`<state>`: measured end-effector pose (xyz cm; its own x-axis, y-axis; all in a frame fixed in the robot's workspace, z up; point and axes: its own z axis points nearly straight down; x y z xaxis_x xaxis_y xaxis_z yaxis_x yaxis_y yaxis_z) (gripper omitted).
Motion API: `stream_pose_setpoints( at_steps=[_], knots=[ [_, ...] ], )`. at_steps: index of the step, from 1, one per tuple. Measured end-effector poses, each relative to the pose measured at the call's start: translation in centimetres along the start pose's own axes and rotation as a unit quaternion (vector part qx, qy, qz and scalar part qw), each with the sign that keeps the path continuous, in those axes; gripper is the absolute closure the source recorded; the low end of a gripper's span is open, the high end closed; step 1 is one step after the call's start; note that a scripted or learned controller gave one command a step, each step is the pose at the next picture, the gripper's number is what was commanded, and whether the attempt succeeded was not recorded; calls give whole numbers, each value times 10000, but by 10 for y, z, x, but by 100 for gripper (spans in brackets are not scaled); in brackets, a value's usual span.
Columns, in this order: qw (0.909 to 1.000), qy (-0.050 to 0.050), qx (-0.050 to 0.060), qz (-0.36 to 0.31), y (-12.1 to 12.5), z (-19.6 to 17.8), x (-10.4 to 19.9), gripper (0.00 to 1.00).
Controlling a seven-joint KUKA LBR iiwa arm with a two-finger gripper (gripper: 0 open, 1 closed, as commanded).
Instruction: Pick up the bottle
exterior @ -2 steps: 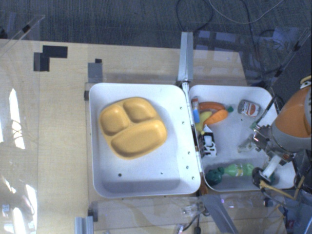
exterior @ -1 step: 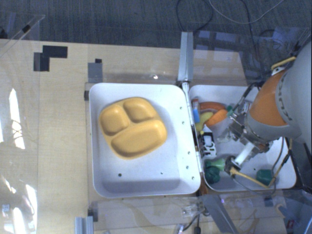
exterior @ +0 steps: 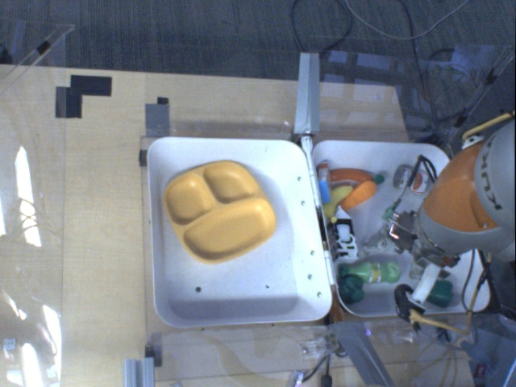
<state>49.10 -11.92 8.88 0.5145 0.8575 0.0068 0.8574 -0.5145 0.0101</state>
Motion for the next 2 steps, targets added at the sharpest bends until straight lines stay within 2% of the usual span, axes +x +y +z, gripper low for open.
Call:
stream_pose_setpoints(
  at_steps=[1, 2],
  knots=[
    [9868, 2, 7, 1617, 13, 0, -11, 0],
    [9872, 13, -18, 1593, 15, -11, -10, 100]
  ],
)
